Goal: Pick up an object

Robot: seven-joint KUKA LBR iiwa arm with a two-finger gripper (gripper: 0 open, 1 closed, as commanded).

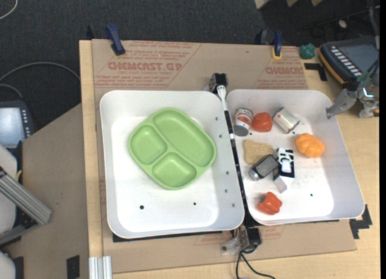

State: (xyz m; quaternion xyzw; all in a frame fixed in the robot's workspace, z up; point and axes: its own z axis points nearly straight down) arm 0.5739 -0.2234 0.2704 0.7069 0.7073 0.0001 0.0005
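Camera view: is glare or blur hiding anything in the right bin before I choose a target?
Camera view: lighting is even and soft, with faint shadows; the right bin is bright white but not blown out; the orange pumpkin-shaped toy and red pepper toy read clearly; small print on the can is too soft to read.

A divided plate (172,147) lies in the left bin (114,169), left of the right bin (344,175).

Open floor around green tray (172,147) in left bin (114,169); clutter mid right bin (344,169).
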